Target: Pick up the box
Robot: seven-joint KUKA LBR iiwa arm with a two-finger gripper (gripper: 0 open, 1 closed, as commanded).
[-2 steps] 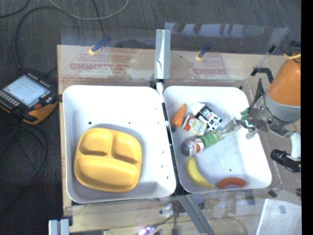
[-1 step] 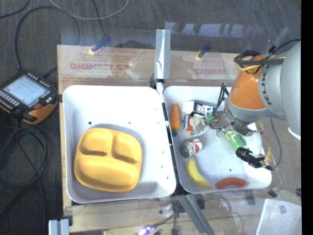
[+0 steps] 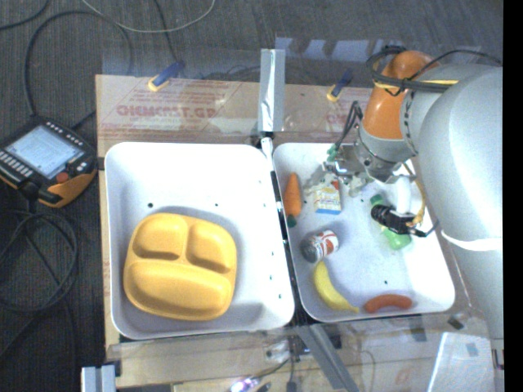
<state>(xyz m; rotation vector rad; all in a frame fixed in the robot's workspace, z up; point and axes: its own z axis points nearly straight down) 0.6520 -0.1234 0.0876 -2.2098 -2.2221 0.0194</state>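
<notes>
**Box just left of my pincer**

While the sausage (image 3: 388,304), banana (image 3: 331,288) and can (image 3: 319,245) lie nearest in the right bin (image 3: 425,296), the box (image 3: 328,197) sits beyond them, lengthwise toward the far wall, just left of my pincer (image 3: 353,168). How wide my pincer stands I cannot tell. The box's printing is unreadable; faint red lettering marks the desk (image 3: 167,113).

A yellow divided tray (image 3: 181,265) is lying in the left bin (image 3: 114,219), well away from the pincer. In the right bin (image 3: 441,284), a carrot (image 3: 292,195) is resting to the pincer's left, while a can (image 3: 319,245), a banana (image 3: 332,289) and a red sausage (image 3: 387,303) are sitting below it. A teach pendant (image 3: 45,161) is lying far left.
</notes>
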